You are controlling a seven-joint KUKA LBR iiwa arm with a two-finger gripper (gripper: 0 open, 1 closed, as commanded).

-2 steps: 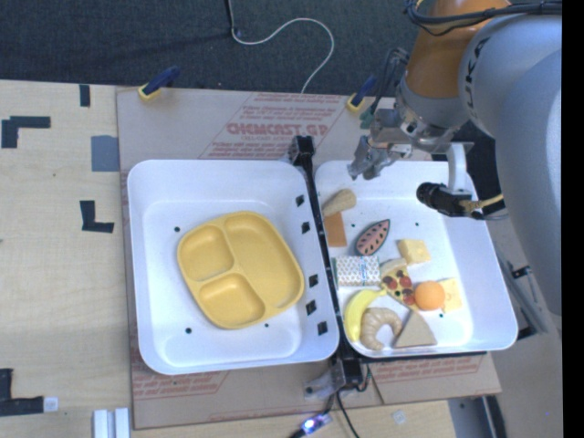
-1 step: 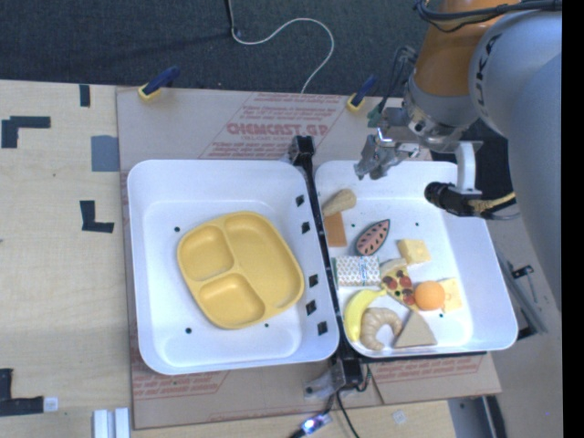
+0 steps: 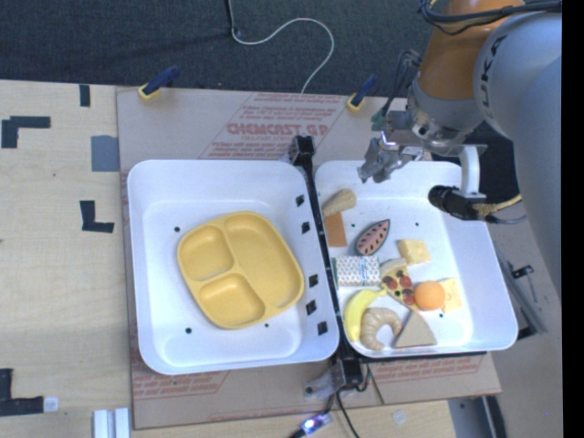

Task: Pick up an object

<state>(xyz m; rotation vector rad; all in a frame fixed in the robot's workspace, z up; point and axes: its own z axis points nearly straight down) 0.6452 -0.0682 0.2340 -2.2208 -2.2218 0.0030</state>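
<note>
My gripper [image 3: 377,169] hangs over the far edge of the right bin [image 3: 474,245], with nothing visible between its fingers. Below it in that bin lie several toy foods: a tan bread piece [image 3: 338,200], an orange-brown slab [image 3: 335,231], a red fish-like piece [image 3: 371,237], a cheese cube [image 3: 413,250], a white patterned block [image 3: 357,269], a pizza slice [image 3: 396,282], an orange [image 3: 429,295], a banana [image 3: 356,308], a croissant [image 3: 379,324] and a tan wedge [image 3: 416,332].
The left bin [image 3: 155,245] holds a yellow divided plate [image 3: 240,268]. A black divider [image 3: 313,235] separates the bins. A white cable [image 3: 274,35] runs across the dark floor at the back. Blue clamps [image 3: 158,82] sit on the cardboard edge.
</note>
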